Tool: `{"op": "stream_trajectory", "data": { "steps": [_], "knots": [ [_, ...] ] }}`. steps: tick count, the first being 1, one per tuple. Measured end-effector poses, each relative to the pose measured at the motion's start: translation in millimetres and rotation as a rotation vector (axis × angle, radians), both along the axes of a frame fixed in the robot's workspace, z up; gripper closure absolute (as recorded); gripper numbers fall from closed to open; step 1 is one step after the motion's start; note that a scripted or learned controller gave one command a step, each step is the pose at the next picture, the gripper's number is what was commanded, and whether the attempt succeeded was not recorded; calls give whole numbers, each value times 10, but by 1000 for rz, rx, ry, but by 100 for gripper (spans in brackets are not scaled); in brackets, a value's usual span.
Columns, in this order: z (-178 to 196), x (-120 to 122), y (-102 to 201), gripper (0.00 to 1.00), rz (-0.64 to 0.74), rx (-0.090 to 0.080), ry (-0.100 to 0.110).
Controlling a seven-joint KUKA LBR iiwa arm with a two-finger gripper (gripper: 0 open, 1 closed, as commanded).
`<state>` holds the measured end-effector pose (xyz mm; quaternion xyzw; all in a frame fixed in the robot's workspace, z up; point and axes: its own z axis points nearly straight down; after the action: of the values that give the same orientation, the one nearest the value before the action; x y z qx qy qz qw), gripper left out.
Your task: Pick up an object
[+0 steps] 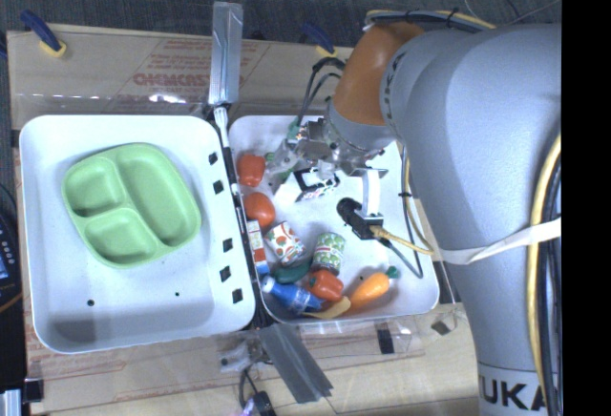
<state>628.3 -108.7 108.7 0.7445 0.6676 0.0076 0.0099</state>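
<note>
— Where's the gripper (304,161)?
— Low in the right bin (410,301), near two tomatoes (251,169)
— And the left bin (48,328)?
— A green tray (131,203) lies in it

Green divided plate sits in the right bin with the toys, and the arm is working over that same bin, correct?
Not quite. The green divided plate lies by itself in the left bin, not the right one. The toys are piled in the right bin, and the arm's gripper is indeed over that bin, as the camera view shows.
</note>
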Motion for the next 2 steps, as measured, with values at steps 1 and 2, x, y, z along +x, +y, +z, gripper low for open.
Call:
{"op": "stream_trajectory", "data": {
  "steps": [1, 2],
  "knots": [
    [151, 42, 9, 100, 6, 0, -13],
    [153, 43, 14, 0, 6, 0, -14]
  ]
}}
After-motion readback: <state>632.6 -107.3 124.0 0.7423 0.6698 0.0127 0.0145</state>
